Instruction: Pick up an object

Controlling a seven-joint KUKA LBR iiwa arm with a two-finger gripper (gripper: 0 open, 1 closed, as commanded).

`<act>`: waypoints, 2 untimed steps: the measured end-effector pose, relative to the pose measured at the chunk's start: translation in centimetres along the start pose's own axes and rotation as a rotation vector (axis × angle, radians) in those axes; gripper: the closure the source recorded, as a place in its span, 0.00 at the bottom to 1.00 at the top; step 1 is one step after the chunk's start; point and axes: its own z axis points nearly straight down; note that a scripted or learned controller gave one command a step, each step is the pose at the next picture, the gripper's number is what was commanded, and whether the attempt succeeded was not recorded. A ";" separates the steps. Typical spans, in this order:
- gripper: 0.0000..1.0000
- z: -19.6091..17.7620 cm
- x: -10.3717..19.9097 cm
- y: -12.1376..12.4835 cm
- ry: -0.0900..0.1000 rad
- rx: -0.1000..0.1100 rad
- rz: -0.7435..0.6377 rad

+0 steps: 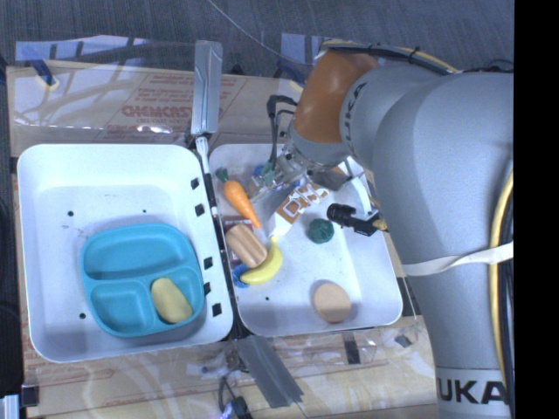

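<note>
The right bin [376,308] holds an orange carrot [240,201], a tan hot-dog bun [245,244], a yellow banana [265,267], a dark green ball [320,230], a round tan cookie [331,301] and an orange-and-white packet [295,201]. My gripper [278,178] reaches down into the bin's back part, just right of the carrot and over the packet's upper edge. The grey arm with its orange band [330,94] hides much of the wrist.
The left bin [52,190] holds a blue divided tray [131,278] with a yellow potato-like piece [171,299] in its lower right compartment. A metal divider [206,85] stands between the bins. The arm covers the right bin's back right corner.
</note>
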 end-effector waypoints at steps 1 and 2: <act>0.00 0.1 -0.1 -0.1 -0.002 0.001 0.001; 0.00 -7.9 -1.5 -6.9 -0.012 -0.011 -0.346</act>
